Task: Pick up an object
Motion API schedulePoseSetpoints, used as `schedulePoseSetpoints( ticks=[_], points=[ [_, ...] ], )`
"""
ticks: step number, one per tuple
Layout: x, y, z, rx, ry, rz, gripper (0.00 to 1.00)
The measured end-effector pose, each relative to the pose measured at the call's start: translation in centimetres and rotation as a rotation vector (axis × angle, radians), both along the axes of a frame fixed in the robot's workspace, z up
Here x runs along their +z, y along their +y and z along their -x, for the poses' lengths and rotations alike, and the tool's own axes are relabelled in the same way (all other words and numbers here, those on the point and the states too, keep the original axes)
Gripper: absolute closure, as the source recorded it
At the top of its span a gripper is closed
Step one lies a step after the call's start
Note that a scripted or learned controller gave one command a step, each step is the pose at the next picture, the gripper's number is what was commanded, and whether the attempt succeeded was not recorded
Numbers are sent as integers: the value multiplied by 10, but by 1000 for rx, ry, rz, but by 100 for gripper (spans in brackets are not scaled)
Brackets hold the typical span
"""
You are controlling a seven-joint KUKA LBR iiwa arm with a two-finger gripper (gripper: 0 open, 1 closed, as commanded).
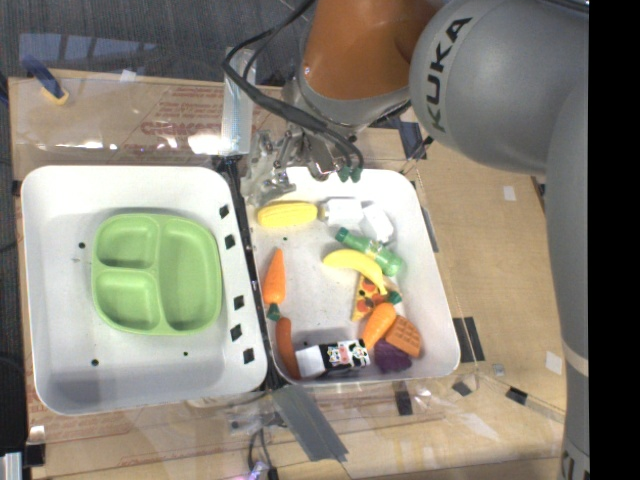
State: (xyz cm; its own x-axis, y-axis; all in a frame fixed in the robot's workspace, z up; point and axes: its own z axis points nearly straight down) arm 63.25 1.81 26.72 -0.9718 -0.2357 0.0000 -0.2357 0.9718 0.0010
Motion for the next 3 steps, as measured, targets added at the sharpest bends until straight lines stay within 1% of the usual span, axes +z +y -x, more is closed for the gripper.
schedulePoseSetpoints(
  ticks=[1, 2, 3],
  points=[
    [-68, 47, -22, 2, 9, 0, 100],
    [-74, -15, -25, 306, 0, 2, 100],
    [-3, -60, 67, 202, -12, 6, 100]
  ],
)
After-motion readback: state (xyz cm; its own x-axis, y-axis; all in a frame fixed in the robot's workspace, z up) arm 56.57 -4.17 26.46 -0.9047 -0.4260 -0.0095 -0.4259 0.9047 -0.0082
